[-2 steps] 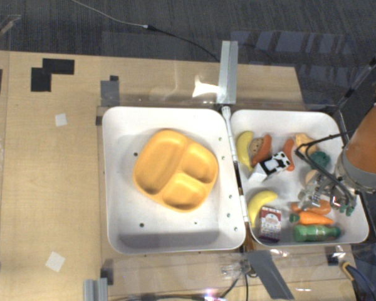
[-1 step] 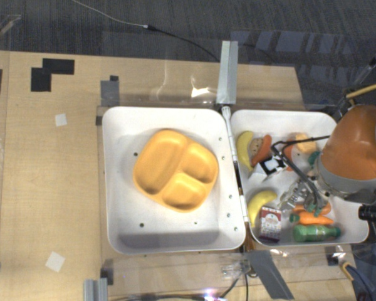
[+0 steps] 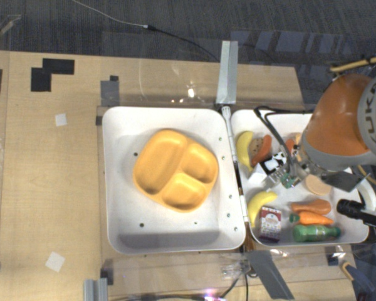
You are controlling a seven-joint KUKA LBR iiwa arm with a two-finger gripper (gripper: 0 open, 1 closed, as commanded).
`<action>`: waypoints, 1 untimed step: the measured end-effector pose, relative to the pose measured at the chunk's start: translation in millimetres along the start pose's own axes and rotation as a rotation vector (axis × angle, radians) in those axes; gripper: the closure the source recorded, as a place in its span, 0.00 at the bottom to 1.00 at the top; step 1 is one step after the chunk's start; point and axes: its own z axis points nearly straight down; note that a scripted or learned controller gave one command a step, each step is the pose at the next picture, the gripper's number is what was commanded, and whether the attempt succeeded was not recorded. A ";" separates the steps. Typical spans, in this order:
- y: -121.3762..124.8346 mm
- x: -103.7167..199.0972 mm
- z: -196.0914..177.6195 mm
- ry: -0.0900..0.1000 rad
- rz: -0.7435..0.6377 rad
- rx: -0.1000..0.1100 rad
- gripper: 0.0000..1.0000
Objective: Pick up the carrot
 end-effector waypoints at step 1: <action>-25.4 -56.2 33.5 0.001 -0.139 0.005 1.00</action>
